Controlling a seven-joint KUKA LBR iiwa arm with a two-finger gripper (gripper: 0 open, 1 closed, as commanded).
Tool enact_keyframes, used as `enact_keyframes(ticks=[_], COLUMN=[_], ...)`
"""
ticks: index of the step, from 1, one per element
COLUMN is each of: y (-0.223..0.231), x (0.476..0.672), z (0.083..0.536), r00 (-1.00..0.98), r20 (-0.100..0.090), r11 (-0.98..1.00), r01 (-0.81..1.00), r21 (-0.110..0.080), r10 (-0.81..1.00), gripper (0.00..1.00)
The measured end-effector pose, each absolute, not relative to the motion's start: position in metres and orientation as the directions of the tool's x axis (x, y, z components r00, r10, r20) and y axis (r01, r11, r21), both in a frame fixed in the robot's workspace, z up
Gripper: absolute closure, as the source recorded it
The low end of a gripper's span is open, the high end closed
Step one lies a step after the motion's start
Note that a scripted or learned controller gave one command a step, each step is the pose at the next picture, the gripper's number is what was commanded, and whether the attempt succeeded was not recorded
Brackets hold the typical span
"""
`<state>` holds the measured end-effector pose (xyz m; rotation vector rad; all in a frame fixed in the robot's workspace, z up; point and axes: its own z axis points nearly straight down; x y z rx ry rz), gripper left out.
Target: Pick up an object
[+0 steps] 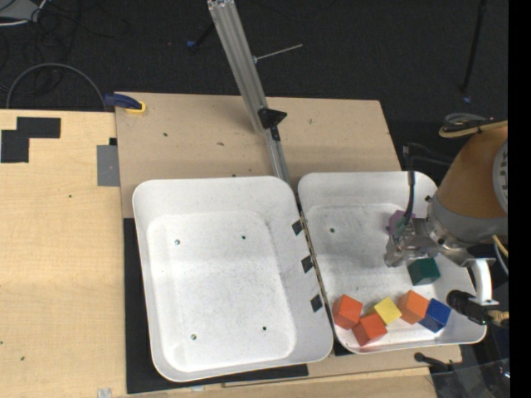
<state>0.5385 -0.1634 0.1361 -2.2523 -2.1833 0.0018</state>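
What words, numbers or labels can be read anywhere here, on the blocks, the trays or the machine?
None: no legible text anywhere.
The coloured blocks in the right bin show plain faces.
Both the right bin and the left bin are unmarked white.
The arm shows no readable marking.

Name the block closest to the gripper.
The dark green block, just below the gripper. The orange, yellow, red and blue blocks sit farther away along the bin's near edge.

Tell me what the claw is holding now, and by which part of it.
It cannot be told. The claw is low in the right bin, beside the dark green block, but no object shows between its tips.
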Motion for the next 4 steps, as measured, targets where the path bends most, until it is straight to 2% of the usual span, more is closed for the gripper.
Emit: enact_keyframes(ticks=[1, 2, 3, 4], y=[-0.163, -0.164, -0.164, -0.164], x=[0.538, 0.538, 0.538, 0.538], z=[0.136, 0.145, 0.145, 0.155], r00=[0.031, 0.031, 0.030, 0.027], r20=[0.002, 0.003, 0.003, 0.004], r11=[-0.031, -0.031, -0.030, -0.027], r01=[0.999, 1.000, 1.000, 1.000], r21=[-0.005, -0.006, -0.007, -0.007], r10=[1.000, 1.000, 1.000, 1.000], gripper=[0.00, 1.00, 0.00, 1.00])
